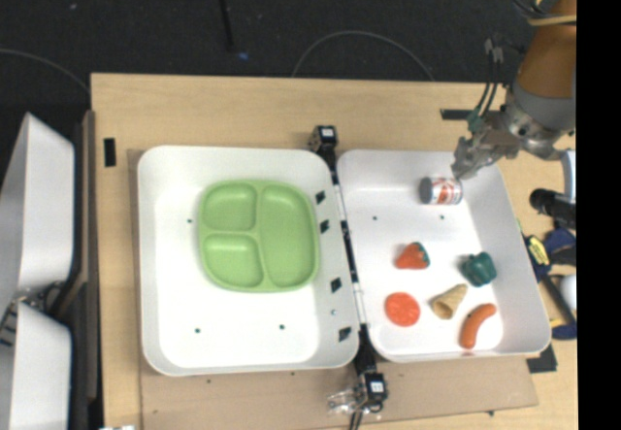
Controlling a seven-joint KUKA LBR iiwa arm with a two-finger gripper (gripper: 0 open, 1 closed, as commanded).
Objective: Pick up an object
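The small can (441,191), lying on its side near the far edge of the right bin (378,224) just below the tool (473,158) (whose opening I cannot tell), looks light, rigid and smooth, apt to roll, so grip it across its round body, not the ends

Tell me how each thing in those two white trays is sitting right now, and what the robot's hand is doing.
Green plate: flat in the left bin, nothing on it.
Can: on its side, right bin, far end.
Strawberry: loose, mid-bin.
Teal toy: loose, by the right wall.
Orange disc: flat.
Cone: on its side.
Sausage: lying near corner.
Gripper: above the can.
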